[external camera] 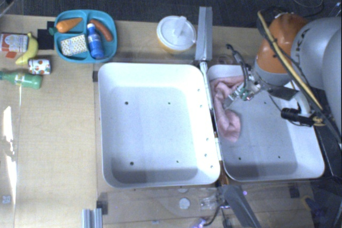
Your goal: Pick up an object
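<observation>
The pale wooden worktop [53,141] is seen from above, carrying two shallow white plastic bins side by side. The larger left bin [155,125] is taken as the landmark. Just right of it, touching along the shared rim, sits the right bin [272,152]. Over the right bin's far right corner the grey arm with its orange band [278,45] is seen reaching in.

A crumpled pink cloth [227,109] is laid in the right bin, close against the wall that adjoins the left bin. The hand [240,92] is placed at the cloth's upper right edge; whether it is clenched or released cannot be told, and no cloth is seen between its tips.

Beyond the left bin's far left corner, a blue divided plastic tray [85,34] is set on the worktop, with an orange carrot-shaped toy, a blue bottle and other small items in it. Beyond the far right corner of the left bin a round white lidded cup [176,33] is found. Well left of the left bin, a yellow toy banana [28,49], a small printed can [39,66] and a green bottle [21,79] are grouped.
</observation>
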Robot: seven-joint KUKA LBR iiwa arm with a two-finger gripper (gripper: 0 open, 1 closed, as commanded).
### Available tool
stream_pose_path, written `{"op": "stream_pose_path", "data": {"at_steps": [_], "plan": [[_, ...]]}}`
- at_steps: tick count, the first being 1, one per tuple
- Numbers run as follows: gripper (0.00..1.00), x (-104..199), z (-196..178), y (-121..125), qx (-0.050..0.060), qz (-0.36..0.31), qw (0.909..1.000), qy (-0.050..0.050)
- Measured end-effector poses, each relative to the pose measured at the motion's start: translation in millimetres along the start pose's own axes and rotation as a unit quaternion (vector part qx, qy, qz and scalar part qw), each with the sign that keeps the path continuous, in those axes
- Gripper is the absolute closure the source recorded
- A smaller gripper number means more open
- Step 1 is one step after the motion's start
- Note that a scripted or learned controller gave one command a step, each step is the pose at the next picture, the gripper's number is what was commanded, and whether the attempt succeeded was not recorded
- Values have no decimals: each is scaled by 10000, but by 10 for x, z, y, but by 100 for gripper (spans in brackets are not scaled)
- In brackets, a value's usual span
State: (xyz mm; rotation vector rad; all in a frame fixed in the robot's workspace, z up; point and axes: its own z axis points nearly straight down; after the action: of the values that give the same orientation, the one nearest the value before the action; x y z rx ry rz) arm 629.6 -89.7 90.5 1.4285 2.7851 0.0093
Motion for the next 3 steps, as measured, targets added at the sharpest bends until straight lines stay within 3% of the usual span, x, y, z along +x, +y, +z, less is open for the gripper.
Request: {"op": "stream_pose_path", "data": {"at_steps": [1,2,3], "plan": [[0,-260,17,267,125,1050,9943,109],[100,-295,-111,290,61,1030,9947,23],[100,-543,-728,123,29,436,9990,10]]}}
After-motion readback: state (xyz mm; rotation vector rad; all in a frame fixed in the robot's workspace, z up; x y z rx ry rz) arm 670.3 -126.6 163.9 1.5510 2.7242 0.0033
